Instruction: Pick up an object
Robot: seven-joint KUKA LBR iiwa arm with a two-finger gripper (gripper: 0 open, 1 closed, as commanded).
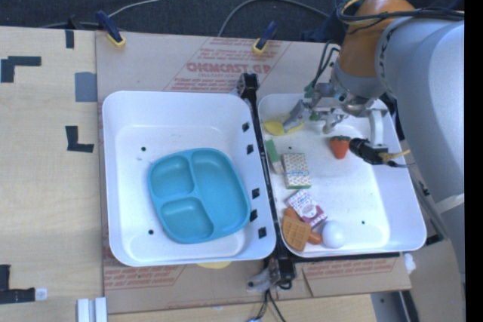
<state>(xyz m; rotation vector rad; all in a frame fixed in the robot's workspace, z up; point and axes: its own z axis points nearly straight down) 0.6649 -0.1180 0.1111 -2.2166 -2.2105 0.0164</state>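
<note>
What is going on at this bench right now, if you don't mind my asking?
A grey KUKA arm is reaching from the right into the right bin, trying to pick something up. Its gripper hangs low at the bin's far end, close to a yellow item and a small orange carrot-like toy. Nothing is visibly held. A green-patterned box, a waffle and a white egg lie nearer the camera. The left bin holds a blue divided plate.
</note>
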